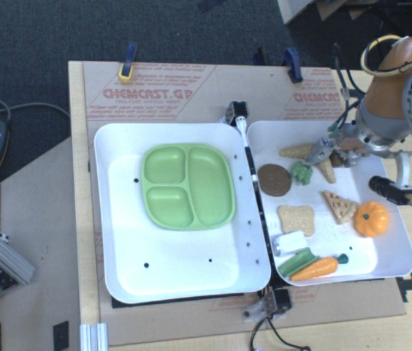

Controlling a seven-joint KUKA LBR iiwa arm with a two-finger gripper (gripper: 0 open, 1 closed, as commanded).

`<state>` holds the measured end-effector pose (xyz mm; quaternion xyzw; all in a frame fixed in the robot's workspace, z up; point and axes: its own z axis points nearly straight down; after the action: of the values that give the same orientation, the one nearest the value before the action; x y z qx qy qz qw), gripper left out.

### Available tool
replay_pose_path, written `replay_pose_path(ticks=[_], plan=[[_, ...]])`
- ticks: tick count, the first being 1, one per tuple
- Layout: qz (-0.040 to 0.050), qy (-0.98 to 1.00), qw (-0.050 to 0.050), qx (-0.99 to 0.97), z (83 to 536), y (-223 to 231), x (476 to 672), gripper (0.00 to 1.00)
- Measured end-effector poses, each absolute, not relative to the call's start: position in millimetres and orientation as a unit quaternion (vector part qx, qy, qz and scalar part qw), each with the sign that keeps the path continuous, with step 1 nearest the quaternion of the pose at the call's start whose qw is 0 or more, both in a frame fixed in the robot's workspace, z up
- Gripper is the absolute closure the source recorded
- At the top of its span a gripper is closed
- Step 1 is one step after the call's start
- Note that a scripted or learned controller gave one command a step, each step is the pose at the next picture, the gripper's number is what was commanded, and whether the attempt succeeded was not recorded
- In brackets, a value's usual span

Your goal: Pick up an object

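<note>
Broccoli (302, 172) just left of fingers (321, 154).

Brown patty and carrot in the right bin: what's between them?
In the camera view, a slice of toast and a small white block lie between the brown patty and the carrot. A green piece rests against the carrot.

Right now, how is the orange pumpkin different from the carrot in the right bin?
The pumpkin is round and squat, while the carrot is long and thin. The pumpkin sits by the bin's right side; the carrot lies near the front edge, beside a green vegetable. The pumpkin has a small stem on top, the carrot a green tip at its right end. Both are orange toy foods in the right bin, apart from the gripper.
</note>
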<state>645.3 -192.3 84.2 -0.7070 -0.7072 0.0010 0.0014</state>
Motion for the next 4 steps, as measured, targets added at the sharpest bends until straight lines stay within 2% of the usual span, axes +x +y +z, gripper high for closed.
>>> replay_pose_path(ticks=[1,3,4], plan=[[0.0003,-0.708,-0.001,-0.707,96.3,-192.4,646.4,1.0],[-0.002,-0.707,-0.005,-0.707,225.5,-200.2,652.1,1.0],[-0.0004,-0.708,-0.002,-0.707,225.5,-200.2,652.9,1.0]])
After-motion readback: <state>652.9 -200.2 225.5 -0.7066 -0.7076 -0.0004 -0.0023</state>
